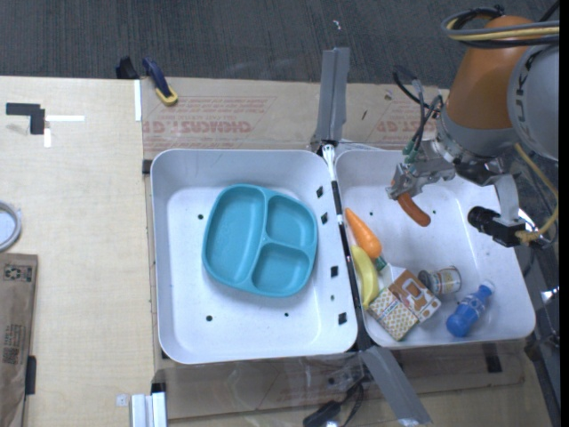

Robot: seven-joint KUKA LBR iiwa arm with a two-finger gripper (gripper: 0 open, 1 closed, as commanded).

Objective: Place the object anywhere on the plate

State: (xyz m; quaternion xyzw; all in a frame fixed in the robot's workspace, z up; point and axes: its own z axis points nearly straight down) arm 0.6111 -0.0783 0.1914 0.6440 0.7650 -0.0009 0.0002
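Bench: two white bins sit side by side on your pale wooden bench, left bin and right bin, sharing a middle wall.
Plate: your blue divided plate lies flat near the middle of the left bin, all three compartments bare.
Gripper: you see the gripper over the far-left part of the right bin, pointing down, fingers drawn narrow about the upper end of the sausage.
Object: the sausage hangs or rests just below the fingertips; you cannot tell whether it is off the bin floor. Its long axis runs from the fingers toward the right bin's near-right corner.
Key relation: the plate lies to the gripper's left, across the middle wall and a little nearer the bench's near edge.
Next move, as a judgement: you need height to clear the wall, then travel left.
Clutter: carrot, banana, box, can and bottle stay along the right bin's near side, off that path.
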